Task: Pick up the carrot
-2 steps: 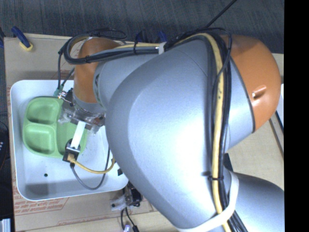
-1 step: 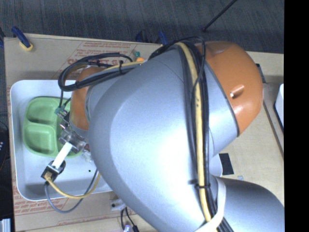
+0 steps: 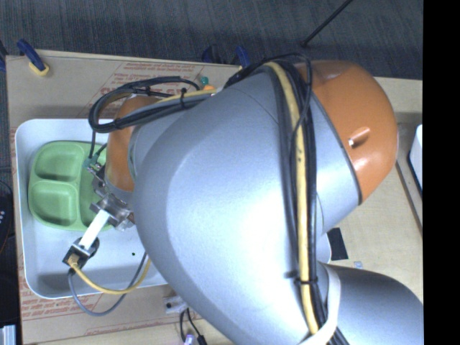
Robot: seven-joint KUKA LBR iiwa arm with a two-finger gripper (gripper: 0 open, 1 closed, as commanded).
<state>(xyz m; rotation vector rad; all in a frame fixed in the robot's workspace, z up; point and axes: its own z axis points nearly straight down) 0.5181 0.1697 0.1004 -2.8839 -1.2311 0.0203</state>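
Camera view from above is taken up mostly by the grey arm (image 3: 251, 207), which swings in from three o'clock and covers the middle of the bench. I can't pick out the carrot anywhere; if it is in the left bin (image 3: 29, 264), it lies under the arm's bulk or under the wrist. Going by what carrots of this kind usually are, I'd judge it light, stiff and smooth-skinned, a tapered thing that rolls, best taken across the thicker half with the grip square to its length.

At about nine o'clock in that bin sits a green two-part tray (image 3: 57, 185), upright and flat on the floor. Just beside its right edge the gripper (image 3: 108, 207) hangs down from the orange band (image 3: 118, 153), close over the bin floor. Its state I cannot tell from here, nor whether it has anything in hand. A white connector (image 3: 83, 249) with a yellow cable (image 3: 108, 287) trails off toward seven o'clock.
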